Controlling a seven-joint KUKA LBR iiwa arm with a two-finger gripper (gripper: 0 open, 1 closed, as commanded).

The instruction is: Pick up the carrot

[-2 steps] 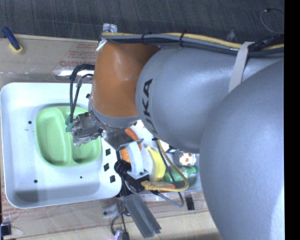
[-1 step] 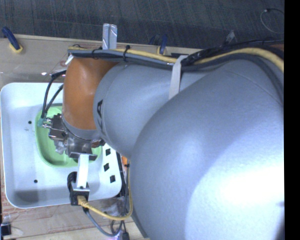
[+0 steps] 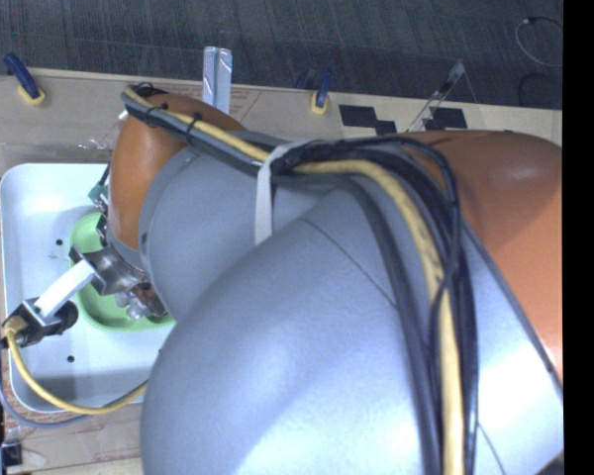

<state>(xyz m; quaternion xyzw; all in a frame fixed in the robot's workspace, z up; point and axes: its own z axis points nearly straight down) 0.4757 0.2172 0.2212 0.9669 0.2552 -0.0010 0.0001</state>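
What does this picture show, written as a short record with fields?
arm: grey with an orange band, covers most of the view, reaches over the left bin
left bin: white, rim visible at the far left
green thing: bright green, lies in the left bin, partly under the arm's wrist; cannot tell what it is
cable: yellow, curves along the bin's near edge
carrot: cannot tell where it lies
clamps: blue, on the bench's far edge
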